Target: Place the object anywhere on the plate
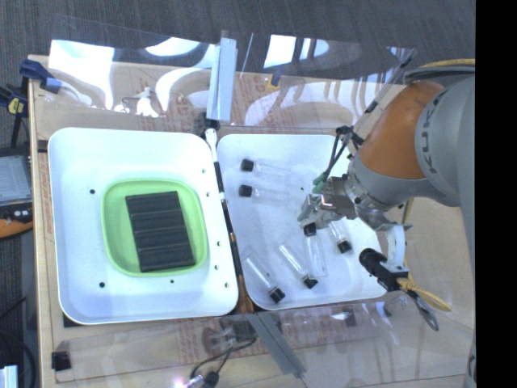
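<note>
Camera view — jaws over vials [313, 259] in the right bin [260, 223] — spread or shut, cannot tell.

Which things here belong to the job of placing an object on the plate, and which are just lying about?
Belong to the job:
green plate in the left bin
clear black-capped vials in the right bin
the tool above them

Just lying about:
ridged black slab already on the plate
grey metal bar behind the bins
</note>
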### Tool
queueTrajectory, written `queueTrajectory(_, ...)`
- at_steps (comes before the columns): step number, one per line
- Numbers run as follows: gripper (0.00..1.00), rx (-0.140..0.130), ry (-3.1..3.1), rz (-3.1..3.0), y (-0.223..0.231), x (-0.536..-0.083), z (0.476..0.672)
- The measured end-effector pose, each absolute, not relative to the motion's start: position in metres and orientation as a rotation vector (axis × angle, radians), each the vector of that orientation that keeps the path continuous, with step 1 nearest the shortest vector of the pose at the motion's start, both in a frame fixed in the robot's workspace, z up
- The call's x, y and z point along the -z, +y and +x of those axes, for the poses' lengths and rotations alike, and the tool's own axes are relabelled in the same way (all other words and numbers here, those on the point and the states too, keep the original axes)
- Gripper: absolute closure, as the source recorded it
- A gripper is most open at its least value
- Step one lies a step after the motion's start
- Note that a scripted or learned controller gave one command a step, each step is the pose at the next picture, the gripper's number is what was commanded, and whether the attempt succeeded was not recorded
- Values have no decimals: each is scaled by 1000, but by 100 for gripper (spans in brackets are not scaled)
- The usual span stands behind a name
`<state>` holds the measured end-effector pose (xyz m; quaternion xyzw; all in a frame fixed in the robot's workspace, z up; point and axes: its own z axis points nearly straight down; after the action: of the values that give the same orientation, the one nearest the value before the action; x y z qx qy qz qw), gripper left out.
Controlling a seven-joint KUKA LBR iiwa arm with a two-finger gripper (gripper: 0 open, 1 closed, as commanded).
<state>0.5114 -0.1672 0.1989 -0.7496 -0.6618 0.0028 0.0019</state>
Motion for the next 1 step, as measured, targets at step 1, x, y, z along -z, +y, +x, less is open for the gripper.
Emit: queueTrajectory(1,100,-10,-2125,-2309,-115,-192,535)
